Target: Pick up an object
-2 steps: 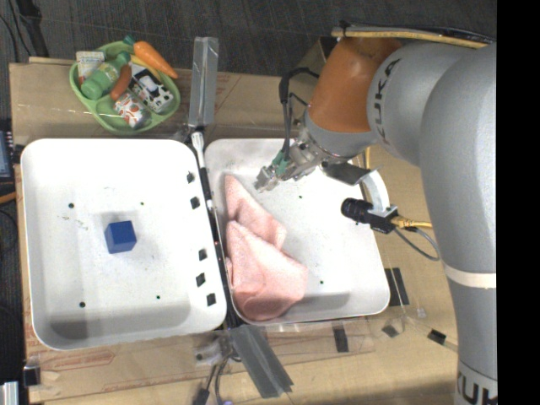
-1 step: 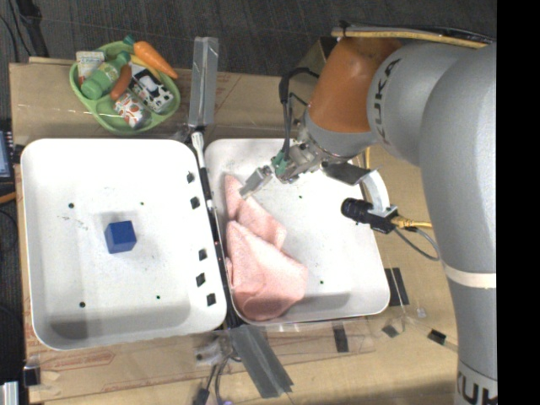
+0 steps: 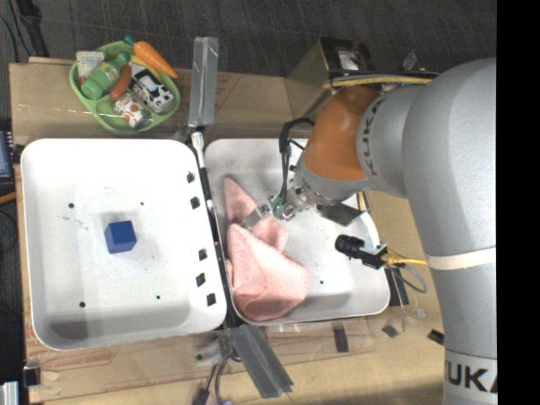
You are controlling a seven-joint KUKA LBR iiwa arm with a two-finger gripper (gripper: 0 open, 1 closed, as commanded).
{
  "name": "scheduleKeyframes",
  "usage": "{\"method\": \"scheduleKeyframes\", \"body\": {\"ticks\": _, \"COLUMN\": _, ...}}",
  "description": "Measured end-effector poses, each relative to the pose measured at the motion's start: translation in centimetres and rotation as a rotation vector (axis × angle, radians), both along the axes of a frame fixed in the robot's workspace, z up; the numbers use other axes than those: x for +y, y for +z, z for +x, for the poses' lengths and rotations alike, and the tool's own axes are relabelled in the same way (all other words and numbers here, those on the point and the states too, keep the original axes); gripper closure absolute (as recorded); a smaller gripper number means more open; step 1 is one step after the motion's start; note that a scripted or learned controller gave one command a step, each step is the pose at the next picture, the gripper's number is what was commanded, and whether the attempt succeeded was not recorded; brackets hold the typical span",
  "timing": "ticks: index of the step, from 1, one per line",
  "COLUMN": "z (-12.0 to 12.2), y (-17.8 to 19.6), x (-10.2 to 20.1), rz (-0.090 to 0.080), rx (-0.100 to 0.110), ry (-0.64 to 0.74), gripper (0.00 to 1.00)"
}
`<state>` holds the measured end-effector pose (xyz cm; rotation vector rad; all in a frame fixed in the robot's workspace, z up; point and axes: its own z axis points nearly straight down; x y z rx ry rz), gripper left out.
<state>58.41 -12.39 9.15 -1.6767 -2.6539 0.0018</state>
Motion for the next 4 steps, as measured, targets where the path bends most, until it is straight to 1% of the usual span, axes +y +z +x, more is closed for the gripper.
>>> {"method": "scheduleKeyframes", "body": {"ticks": 1, "z": 0.0, "y": 1.0, "x": 0.0, "rz": 0.0, "rx": 0.002, "ry": 0.004, "gripper": 1.0}}
{"method": "scheduleKeyframes", "body": {"ticks": 2, "z": 0.0, "y": 1.0, "x": 0.0, "rz": 0.0, "rx": 0.002, "ry": 0.004, "gripper": 0.0}}
{"method": "scheduleKeyframes", "body": {"ticks": 3, "z": 0.5, "y": 0.1, "x": 2.7, "rz": 0.0, "rx": 0.0, "ry": 0.008, "gripper": 0.0}}
{"method": "scheduleKeyframes", "body": {"ticks": 4, "z": 0.5, "y": 1.1, "x": 2.7, "rz": 0.001, "rx": 0.003, "ry": 0.012, "gripper": 1.0}}
